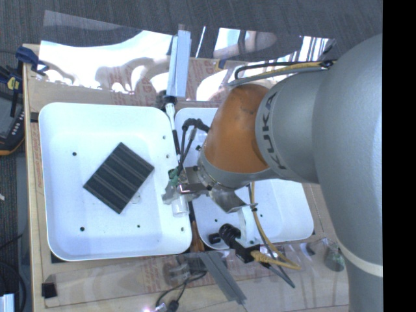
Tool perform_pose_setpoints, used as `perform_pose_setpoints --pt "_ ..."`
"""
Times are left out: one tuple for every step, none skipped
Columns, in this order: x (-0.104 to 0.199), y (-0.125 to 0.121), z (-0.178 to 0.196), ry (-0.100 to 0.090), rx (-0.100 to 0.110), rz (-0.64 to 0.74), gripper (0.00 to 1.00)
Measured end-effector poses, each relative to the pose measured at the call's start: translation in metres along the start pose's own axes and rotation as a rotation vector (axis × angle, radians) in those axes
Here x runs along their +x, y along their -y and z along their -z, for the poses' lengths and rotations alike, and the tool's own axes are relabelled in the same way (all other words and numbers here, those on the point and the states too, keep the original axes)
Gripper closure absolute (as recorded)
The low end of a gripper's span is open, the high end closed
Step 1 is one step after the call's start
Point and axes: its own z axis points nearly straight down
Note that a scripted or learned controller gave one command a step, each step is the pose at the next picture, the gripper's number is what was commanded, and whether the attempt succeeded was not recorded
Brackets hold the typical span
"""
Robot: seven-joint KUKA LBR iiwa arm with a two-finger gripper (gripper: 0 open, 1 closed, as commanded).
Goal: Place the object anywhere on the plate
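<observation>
A dark, ribbed, square plate (119, 177) lies flat and turned diamond-wise in the left white bin (65, 119), left of frame centre.

We count two shallow white plastic bins (58, 174), one dark ribbed rectangular plate (119, 177) and one grey arm (325, 129).

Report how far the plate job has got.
Done: nothing visible yet; the dark ribbed plate lies in the left bin with nothing on it. In hand: the gripper hangs over the rims between the bins, its load unclear. Left: setting the object on the plate.
</observation>
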Motion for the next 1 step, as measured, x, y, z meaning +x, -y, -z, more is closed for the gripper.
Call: perform_pose_setpoints --pt "0.0158 -0.0794 0.0935 0.001 -0.007 0.291 1.0"
